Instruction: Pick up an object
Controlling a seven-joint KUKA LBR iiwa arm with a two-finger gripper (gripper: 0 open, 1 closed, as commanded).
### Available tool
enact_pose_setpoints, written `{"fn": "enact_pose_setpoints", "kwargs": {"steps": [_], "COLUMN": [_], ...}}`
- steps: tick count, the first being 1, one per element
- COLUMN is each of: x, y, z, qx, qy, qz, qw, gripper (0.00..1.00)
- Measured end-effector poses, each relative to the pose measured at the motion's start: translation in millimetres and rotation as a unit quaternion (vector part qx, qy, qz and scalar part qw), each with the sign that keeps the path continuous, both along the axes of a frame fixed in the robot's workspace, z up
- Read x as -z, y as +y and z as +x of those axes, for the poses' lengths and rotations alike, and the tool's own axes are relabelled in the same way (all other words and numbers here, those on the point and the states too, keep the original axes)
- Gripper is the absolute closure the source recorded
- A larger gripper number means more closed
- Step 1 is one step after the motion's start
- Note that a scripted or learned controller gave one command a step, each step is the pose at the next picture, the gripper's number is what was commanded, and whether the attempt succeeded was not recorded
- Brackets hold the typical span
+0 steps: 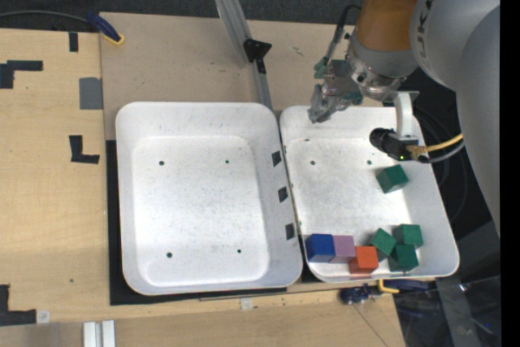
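End effector (322, 111) hovers above right bin's (370, 150) far-left corner.

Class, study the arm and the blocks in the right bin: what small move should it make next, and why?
Probably travel toward the near side until over the lone green block. The gripper hangs at the right bin's far rim with nothing beneath it; that block sits apart, while the others crowd the near edge.

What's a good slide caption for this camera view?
Gripper over the right bin's far edge; seven blocks lie in that bin.
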State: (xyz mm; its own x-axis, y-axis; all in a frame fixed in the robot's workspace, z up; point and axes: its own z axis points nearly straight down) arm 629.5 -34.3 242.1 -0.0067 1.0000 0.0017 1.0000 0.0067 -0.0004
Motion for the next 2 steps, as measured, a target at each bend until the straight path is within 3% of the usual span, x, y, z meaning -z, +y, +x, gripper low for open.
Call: {"fn": "enact_pose_setpoints", "kwargs": {"steps": [2], "x": [6.4], "y": [106.9], "z": [24.0], "qx": [0.000], "qy": [0.000], "qz": [-0.0006], "qw": [1.0000], "gripper": [1.00]}}
